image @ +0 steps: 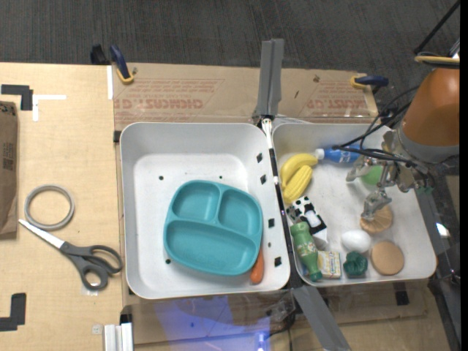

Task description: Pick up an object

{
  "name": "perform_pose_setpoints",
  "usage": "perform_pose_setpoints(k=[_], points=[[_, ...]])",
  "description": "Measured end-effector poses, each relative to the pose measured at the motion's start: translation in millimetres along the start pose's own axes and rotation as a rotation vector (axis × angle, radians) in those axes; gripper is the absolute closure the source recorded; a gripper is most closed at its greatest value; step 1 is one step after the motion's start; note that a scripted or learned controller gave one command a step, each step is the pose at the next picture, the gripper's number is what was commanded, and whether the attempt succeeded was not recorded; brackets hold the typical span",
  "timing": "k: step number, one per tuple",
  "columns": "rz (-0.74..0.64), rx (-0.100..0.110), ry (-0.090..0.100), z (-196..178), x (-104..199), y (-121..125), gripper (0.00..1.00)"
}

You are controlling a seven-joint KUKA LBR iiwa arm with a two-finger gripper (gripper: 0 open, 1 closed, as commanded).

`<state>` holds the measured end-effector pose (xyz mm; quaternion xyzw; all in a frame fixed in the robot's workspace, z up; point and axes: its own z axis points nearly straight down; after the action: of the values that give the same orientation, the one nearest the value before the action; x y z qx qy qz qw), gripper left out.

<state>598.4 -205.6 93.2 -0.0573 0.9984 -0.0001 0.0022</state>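
Gripper [377, 205] at right of frame, low over tan disc [376, 221], grip state impossible to tell. Risk: sliding off flat disc, nudging white egg [356, 240] nearby.

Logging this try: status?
Gripper low in right bin, over tan disc. Nothing seen held. White egg, second tan disc close by.
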Motion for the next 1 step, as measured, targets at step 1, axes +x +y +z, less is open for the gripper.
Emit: perform_pose_setpoints(k=[1], points=[[0.007, 0.0, 0.001, 0.3, 28.4, 9.3, 0.0]])
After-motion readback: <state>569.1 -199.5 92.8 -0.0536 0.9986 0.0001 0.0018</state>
